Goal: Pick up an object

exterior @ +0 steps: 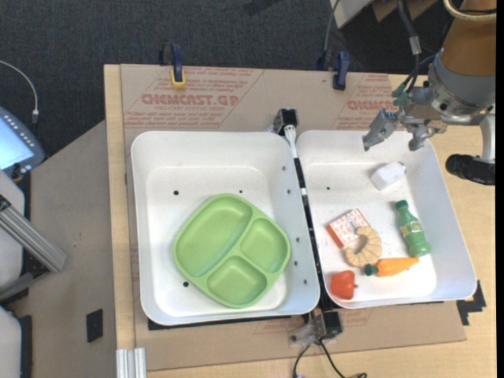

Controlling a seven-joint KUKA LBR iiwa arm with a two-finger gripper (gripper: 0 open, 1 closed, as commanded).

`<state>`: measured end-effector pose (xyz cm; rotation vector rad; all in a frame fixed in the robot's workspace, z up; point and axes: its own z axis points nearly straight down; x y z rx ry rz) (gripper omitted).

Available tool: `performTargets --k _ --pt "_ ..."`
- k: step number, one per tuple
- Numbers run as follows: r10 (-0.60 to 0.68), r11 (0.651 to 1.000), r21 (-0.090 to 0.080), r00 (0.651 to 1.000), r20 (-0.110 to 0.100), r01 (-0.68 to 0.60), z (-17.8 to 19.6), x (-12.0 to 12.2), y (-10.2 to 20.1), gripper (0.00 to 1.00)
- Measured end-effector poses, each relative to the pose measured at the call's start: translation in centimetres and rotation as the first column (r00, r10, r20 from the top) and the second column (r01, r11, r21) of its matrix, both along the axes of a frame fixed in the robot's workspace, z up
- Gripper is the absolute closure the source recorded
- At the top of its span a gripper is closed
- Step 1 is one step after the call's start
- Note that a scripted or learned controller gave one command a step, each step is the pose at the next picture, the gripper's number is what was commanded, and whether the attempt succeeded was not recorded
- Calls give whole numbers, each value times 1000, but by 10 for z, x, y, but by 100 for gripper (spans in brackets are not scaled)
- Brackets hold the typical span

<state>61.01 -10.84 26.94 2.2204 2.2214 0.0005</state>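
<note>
While gripper hovers apparently open, white block just below

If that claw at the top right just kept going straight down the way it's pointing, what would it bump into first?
Probably the white block, which lies just below the gripper in the right bin. Depth is hard to judge from this slanted view, so it could instead land on bare bin floor beside the block.

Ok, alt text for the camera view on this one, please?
The gripper, open and holding nothing, hangs over the far end of the right bin, above a white block, bottle, carrot, tomato, red box and pastry. The left bin holds a green plate.
</note>
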Motion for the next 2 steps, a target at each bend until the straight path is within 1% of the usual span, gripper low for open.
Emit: performTargets --k 1,2 --pt "-1 1000 1 1000 -7 1 -45 -3 -6 0" --pt "0 1000 2 1000 -7 0 -90 0 -1 0"
